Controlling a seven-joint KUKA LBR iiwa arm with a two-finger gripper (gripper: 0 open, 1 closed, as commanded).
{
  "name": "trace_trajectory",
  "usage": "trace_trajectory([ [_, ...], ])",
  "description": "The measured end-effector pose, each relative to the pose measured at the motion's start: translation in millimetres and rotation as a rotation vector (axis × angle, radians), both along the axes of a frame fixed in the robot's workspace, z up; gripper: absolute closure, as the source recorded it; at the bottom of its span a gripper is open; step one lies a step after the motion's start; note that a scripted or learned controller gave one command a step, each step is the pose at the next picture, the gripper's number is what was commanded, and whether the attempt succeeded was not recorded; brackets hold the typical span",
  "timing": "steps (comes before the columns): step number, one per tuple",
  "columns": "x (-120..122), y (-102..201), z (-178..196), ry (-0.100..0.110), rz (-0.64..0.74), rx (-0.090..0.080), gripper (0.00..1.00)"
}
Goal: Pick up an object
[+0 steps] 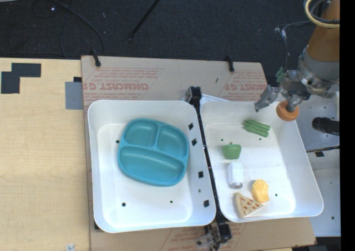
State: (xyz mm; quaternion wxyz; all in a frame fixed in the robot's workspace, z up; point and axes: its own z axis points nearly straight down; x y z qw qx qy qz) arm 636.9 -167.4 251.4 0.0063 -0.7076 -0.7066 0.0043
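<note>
Jaws [287, 106] clamped on orange ball [287, 112], held past right bin's [308, 161] far rim; I judge pick succeeded.

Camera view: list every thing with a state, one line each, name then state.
gripper: raised at the right bin's far right corner, fingers spread, an orange ball between them
orange ball: between the fingers, above the bin rim
blue divided plate: flat in the left bin, nothing on it
green beans: lying flat in the right bin
green pepper: sitting upright
white cylinder: lying on its side
yellow corn: lying flat
sandwich wedge: lying flat, touching the corn
</note>
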Motion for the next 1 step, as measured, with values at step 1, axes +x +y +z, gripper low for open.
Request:
trace_trajectory([
  [1,2.3,0.2,7.5,-0.012,0.002,-0.002,0.0],
])
